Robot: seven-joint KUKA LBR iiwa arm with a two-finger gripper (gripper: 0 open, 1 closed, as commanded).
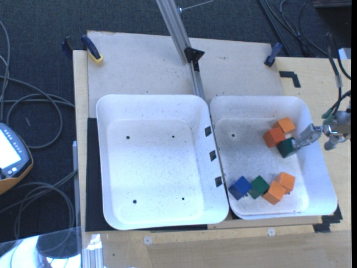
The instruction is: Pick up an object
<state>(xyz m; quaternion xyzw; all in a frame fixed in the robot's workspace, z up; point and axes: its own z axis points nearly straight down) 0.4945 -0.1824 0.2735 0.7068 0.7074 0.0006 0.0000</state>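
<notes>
The shallow white plastic right-hand bin [312, 166] holds small coloured blocks, and at its right side the two-finger metal gripper [298, 142] touches a small dark green cube [286, 147], its finger spread impossible to tell.

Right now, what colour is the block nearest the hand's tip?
Dark green block, seen in the camera view, beside the orange blocks.
</notes>
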